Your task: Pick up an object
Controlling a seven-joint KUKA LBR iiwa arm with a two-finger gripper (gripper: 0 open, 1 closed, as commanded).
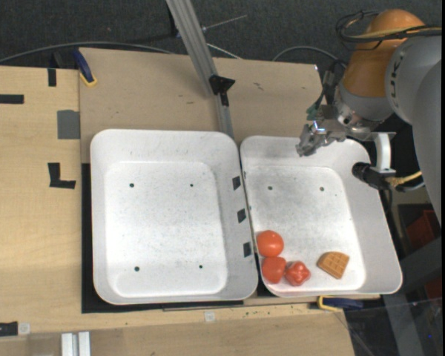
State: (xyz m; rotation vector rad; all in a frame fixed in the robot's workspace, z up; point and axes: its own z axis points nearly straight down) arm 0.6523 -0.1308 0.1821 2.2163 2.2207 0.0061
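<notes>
Camera view: the gripper (308, 144) is seen over the right bin's (371, 262) far rim, its state indiscernible. Three red objects (270, 243) and a waffle (333, 264) are crowded against the near edge.

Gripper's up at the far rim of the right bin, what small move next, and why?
Probably bring the gripper toward the bin's near edge: the red tomatoes and tan waffle all lie there, and it hangs by the far rim, well away from them.

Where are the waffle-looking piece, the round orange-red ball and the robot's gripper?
Waffle piece (333, 264): camera view, centre of its grid face.
Orange-red ball (270, 243): camera view, middle of its top.
Gripper (307, 147): camera view, at its fingertips.
</notes>
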